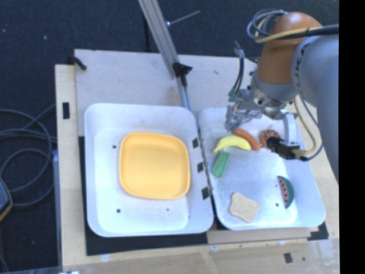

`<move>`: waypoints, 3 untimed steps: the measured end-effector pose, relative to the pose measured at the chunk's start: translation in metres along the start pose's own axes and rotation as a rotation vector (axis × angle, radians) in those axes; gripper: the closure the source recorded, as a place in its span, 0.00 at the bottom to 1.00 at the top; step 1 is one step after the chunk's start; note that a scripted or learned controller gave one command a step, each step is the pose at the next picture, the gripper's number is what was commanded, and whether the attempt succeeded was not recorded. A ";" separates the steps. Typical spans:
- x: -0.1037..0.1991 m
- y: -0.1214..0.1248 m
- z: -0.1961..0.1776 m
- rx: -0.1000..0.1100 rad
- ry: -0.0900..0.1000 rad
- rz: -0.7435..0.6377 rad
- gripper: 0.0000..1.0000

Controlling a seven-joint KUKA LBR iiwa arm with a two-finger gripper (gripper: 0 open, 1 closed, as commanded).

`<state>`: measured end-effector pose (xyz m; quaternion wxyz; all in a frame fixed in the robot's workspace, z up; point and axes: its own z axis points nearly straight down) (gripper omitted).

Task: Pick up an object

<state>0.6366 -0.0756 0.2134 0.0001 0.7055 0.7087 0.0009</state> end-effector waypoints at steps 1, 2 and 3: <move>0.049 -0.002 -0.007 0.000 0.000 0.001 1.00; 0.094 0.006 -0.020 0.000 0.000 0.001 1.00; 0.146 0.008 -0.028 0.000 0.000 0.001 1.00</move>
